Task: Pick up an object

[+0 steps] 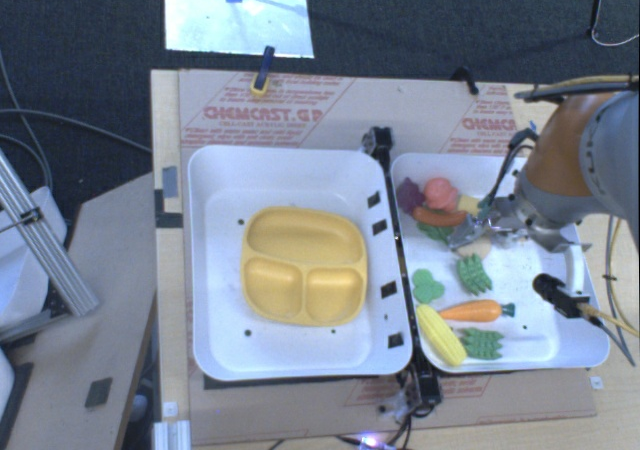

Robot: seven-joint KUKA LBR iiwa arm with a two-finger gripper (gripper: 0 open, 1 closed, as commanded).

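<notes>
Gripper [478,231] low in the right bin [580,343], finger state impossible to tell, just beside a toy hot dog [440,217] lying roughly left-right among toy vegetables.

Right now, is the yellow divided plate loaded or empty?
Empty. The yellow plate lies flat in the left bin; all three compartments show bare yellow. The toy food is in the right bin.
</notes>
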